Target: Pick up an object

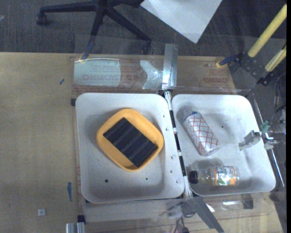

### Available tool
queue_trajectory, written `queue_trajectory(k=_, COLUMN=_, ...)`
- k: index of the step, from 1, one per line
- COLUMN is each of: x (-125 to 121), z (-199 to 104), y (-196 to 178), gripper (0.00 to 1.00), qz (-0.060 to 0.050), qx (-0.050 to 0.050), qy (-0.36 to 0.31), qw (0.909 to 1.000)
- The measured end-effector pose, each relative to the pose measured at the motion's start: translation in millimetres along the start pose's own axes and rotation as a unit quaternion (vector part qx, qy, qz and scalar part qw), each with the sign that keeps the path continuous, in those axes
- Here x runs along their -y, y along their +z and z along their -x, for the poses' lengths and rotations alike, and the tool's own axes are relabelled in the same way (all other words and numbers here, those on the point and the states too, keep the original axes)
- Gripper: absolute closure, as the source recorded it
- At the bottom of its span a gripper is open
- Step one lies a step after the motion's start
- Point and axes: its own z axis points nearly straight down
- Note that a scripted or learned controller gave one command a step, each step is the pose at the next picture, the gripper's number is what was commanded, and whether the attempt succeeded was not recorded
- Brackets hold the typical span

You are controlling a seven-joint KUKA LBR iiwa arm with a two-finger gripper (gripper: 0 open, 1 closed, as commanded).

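Gripper (249, 139) at right bin's edge — can (200, 133) just left, apart

bench: wood (36, 136) | bins: two white, side by side (91, 109) | floor: chair base (104, 18)

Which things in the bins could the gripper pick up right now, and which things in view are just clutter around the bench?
Pick candidates:
- yellow tray with dark slatted insert, left bin
- red-and-white patterned can, right bin
- small bottle with orange label, right bin, near front wall

Just lying about:
- clear plastic sheets behind the bins
- white sheet on the floor
- chair base
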Motion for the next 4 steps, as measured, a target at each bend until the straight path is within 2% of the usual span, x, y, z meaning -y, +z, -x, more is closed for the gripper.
queue_trajectory(k=1, x=-26, z=-59, y=86, gripper=0.0, qz=-0.001, qx=0.0, qy=-0.01, qw=0.9999)
queue_trajectory(k=2, x=-82, z=-96, y=129, gripper=0.0, qz=0.005, qx=0.002, qy=-0.129, qw=0.9916)
queue_trajectory(k=3, x=-167, z=-92, y=131, gripper=0.0, qz=-0.028, qx=-0.005, qy=-0.156, qw=0.9873)
queue_trajectory(k=4, x=-93, z=-96, y=38, gripper=0.0, qz=0.001, qx=0.001, qy=-0.128, qw=0.9917)
